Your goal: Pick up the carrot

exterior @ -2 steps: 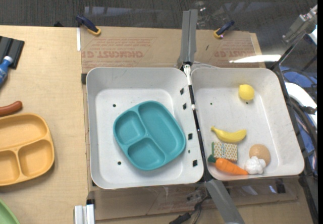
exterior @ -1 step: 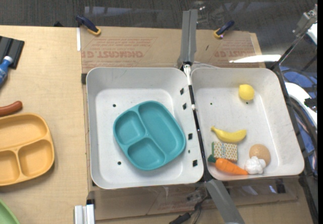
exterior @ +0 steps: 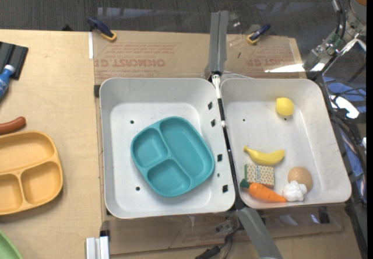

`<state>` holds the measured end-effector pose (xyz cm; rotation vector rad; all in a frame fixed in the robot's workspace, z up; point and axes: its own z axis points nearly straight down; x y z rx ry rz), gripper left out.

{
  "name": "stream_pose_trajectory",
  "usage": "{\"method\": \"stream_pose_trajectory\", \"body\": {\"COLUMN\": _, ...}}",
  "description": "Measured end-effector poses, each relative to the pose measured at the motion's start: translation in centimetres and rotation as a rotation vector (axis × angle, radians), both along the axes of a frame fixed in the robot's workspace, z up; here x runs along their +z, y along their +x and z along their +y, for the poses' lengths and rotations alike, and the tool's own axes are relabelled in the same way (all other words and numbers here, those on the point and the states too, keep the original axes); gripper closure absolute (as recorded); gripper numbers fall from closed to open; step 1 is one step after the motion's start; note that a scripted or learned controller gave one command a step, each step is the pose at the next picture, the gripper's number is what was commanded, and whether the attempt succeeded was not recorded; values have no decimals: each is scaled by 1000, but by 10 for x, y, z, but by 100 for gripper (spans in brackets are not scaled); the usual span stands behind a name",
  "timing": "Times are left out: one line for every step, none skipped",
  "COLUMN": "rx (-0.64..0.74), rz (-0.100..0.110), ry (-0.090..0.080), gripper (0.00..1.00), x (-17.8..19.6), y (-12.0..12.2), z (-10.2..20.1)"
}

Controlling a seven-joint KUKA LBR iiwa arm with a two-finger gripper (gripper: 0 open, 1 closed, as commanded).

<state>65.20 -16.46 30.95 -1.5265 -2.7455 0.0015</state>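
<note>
Carrot [exterior: 267,193] lies at the near edge of the right bin [exterior: 317,135], its orange body pointing toward the right and its green end toward the bin's middle divider. It touches a small patterned box [exterior: 260,175] just behind it, and its tip sits beside a white garlic bulb [exterior: 295,191]. An egg [exterior: 299,176], brown, rests just behind the garlic. A banana [exterior: 265,154] lies behind the box, near the bin's centre. A lemon [exterior: 284,107] sits well apart from the rest, toward the far side of the same bin.

The left bin [exterior: 116,135] holds a teal divided plate [exterior: 171,156] with three compartments, set at a tilt to the bin's sides.

On the tabletop [exterior: 52,77] to the left of the bins sits an orange divided tray [exterior: 26,173], partly cut off by the picture's edge. A sausage [exterior: 11,125] lies just behind it. A black holder with a blue-tipped item [exterior: 7,65] sits farther back at the left edge.

Part of the arm [exterior: 349,18] appears at the upper right corner, well apart from the carrot and outside the bins. Whether the tool is open or closed, I cannot tell from this view.
</note>
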Motion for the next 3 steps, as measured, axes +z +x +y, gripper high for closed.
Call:
{"method": "stream_pose_trajectory", "body": {"rx": -210, "rz": 1, "ry": 0, "gripper": 100, "x": -52, "y": 7, "z": 64}}
{"method": "stream_pose_trajectory", "body": {"rx": -27, "rz": 0, "ry": 0, "gripper": 100, "x": -145, "y": 7, "z": 54}}
{"method": "stream_pose_trajectory", "body": {"rx": -233, "rz": -5, "ry": -2, "gripper": 100, "x": -69, "y": 7, "z": -9}}
